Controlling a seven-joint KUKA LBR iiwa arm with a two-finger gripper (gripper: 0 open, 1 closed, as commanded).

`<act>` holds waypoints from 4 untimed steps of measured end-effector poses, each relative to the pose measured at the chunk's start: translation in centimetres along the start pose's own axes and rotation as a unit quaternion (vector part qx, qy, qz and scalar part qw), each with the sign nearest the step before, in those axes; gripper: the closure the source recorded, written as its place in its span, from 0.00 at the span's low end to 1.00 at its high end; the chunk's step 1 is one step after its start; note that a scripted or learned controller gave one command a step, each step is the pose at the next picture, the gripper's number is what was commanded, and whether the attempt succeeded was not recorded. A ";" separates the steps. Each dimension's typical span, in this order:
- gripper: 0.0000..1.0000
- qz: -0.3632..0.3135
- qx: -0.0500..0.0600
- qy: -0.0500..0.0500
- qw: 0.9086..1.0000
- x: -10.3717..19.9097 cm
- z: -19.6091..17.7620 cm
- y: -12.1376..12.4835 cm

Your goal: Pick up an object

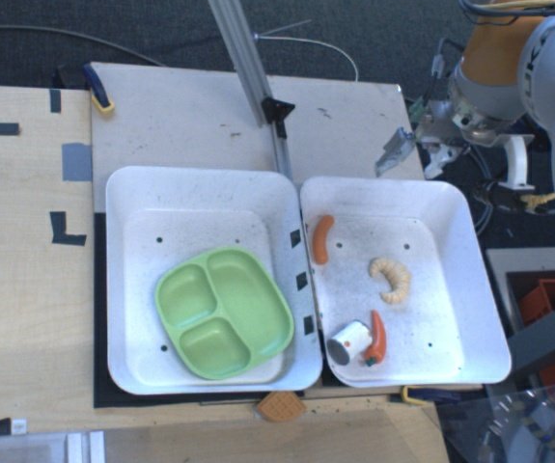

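The right bin [456, 258] holds an orange sausage [322, 238] near its left wall, a pale curled shrimp-like piece [393, 280] in the middle, a white cup on its side [348, 341] and an orange carrot [377, 339] at the front. My gripper [414, 155] hangs above the bin's far edge, at its back right, with both fingers spread apart and nothing between them. It is well clear of every object.
The left bin [123, 258] holds a green divided plate [223, 312]. A slanted metal pole [248, 56] stands behind the bins. A small brown waffle-like piece [280, 407] lies on the bench in front of them.
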State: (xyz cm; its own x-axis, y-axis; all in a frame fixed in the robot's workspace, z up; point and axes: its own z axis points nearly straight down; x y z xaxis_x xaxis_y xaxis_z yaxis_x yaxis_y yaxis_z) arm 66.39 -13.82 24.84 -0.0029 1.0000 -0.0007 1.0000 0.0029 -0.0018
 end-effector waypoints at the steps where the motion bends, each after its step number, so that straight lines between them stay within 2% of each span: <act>1: 0.00 0.000 0.000 0.000 1.000 0.0 0.0 0.0; 2: 0.00 0.001 0.002 0.000 1.000 -0.9 5.1 -0.5; 4: 0.00 0.000 0.003 0.000 1.000 0.3 15.8 -1.0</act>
State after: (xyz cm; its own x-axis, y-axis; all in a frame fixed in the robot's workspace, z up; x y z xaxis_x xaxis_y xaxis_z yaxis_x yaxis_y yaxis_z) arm 65.39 -13.56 9.01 -0.0020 1.0000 -0.0004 1.0000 0.0020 -0.0075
